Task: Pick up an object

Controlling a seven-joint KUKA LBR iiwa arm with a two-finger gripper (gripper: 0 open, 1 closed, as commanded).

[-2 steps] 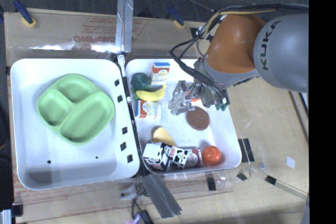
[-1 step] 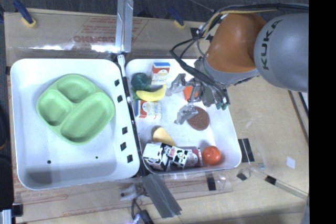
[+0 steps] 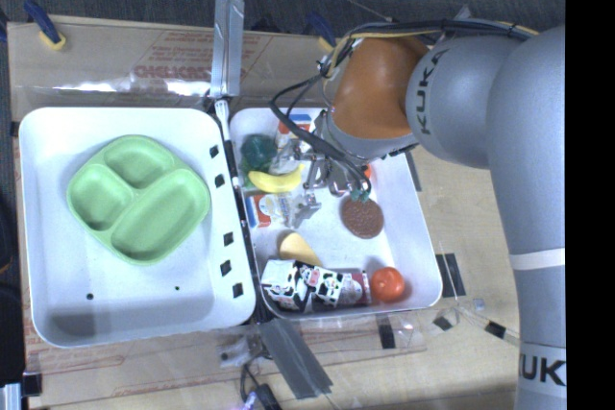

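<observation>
My gripper (image 3: 306, 189) hangs low in the upper middle of the right bin (image 3: 415, 235), under the orange wrist band (image 3: 370, 91). It sits right beside a yellow banana (image 3: 273, 180), and the view does not show whether they touch. A teal ball (image 3: 257, 150) lies just above the banana. A brown round disc (image 3: 363, 219) lies to the gripper's right. Below it are a yellow wedge (image 3: 300, 250), a cow-patterned carton (image 3: 312, 286) and an orange ball (image 3: 387, 284) along the front wall. The wrist hides the bin's upper part.
The left bin (image 3: 48, 293) holds a green divided plate (image 3: 139, 197). A red, white and blue pack (image 3: 253, 208) lies by the wall between the bins. Cables (image 3: 298, 91) loop off the wrist. The grey arm (image 3: 509, 158) covers the right side.
</observation>
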